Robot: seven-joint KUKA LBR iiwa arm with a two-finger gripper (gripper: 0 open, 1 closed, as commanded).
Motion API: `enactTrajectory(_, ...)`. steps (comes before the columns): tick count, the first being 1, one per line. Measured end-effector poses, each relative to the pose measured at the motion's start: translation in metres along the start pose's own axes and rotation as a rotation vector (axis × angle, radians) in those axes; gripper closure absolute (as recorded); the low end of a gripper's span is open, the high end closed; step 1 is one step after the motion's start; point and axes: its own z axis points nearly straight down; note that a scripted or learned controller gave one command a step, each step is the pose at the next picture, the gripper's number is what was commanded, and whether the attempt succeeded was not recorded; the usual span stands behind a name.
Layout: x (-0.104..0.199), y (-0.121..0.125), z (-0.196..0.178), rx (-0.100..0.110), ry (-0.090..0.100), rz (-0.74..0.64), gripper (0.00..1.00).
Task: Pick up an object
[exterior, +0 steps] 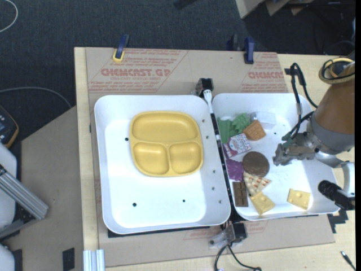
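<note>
Camera view: left bin [113, 151] carrying a yellow divided tray [167, 142], right bin [282, 103] with the arm's gripper [280, 156] low over bare floor — finger state unclear — beside a brown disc [256, 164], then cheese wedges [299, 198] — smallest.

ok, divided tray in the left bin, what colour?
Yellow: the divided tray shows plainly in the camera view.

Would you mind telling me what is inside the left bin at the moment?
The left bin holds a yellow divided tray with three compartments, lying flat towards the back. A few small dark specks dot the bin floor. Whatever lies beneath the tray is covered.
</note>
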Motion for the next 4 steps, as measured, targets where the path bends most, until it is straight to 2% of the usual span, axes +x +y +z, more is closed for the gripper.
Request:
enactTrajectory(1, 0.004, 0.000, -0.044, -0.001, 0.000, -0.001, 1.00)
enactTrajectory(2, 0.004, 0.002, -0.064, 0.001, 0.000, 0.000, 1.00)
enactTrajectory(4, 0.116, 0.026, -0.075, 0.002, 0.002, -0.004, 1.00)
